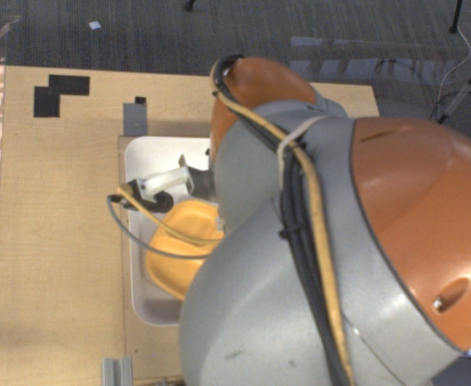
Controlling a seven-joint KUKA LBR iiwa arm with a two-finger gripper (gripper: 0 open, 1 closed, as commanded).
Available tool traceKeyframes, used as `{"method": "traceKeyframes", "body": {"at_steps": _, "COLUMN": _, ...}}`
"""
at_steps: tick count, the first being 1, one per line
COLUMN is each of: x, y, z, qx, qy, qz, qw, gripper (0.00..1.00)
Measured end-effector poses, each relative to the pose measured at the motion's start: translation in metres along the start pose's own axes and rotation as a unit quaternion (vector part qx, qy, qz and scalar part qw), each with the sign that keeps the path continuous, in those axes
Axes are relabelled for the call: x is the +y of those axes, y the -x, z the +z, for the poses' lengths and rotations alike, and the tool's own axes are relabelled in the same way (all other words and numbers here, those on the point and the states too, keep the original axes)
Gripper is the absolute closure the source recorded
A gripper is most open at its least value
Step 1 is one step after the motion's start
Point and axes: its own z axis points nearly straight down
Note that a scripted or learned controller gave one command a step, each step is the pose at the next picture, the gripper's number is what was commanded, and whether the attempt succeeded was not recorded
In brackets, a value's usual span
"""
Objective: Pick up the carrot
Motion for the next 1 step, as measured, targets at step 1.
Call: {"method": "traceKeyframes", "body": {"at_steps": 1, "x": 0.0263, "y": -0.0525, "z": 0.0857, "qx": 0.019, "qy": -0.002, "qz": -0.102, "qw": 0.9946, "gripper": 1.00}}
